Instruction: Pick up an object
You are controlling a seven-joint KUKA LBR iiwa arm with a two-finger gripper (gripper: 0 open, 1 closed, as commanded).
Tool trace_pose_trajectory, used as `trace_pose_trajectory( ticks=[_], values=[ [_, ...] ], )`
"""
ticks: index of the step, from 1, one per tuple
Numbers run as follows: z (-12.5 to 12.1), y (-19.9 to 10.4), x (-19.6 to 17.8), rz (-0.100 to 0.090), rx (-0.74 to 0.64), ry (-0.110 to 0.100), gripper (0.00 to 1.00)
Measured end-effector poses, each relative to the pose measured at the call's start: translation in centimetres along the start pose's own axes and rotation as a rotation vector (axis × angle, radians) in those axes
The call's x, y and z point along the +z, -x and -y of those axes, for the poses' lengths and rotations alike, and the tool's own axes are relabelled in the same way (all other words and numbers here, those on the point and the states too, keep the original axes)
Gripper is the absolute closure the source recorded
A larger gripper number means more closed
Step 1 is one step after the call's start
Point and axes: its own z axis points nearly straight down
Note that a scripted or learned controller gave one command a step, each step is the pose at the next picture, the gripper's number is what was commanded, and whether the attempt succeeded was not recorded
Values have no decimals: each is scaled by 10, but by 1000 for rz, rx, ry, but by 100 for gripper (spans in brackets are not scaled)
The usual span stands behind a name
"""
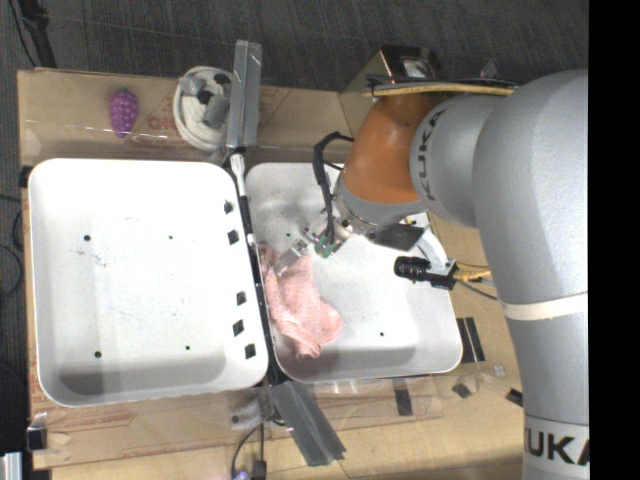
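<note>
A crumpled pink cloth (297, 306) lies in the right bin (420, 343), against its left wall. My gripper (303, 249) reaches down from the grey arm with the orange band and sits just above the cloth's upper end, near the bin's left side. A small green part shows at the wrist beside it. The wrist hides much of the fingers.
The left bin (130, 268) sits beside the right one, with a divider rail (250, 268) between them. A purple grape-like object (123, 111) and a white cable coil (203, 106) rest on the bench behind the left bin. The arm covers the right bin's far right side.
</note>
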Motion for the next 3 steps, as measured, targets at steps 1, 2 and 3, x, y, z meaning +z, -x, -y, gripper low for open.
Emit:
trace_pose_trajectory(
  ticks=[1,2,3],
  values=[
    [0,1,-10,0,-2,0,100],
    [-32,5,-101,2,-161,1,100],
    [25,-24,-69,-3,-520,-1,100]
  ],
)
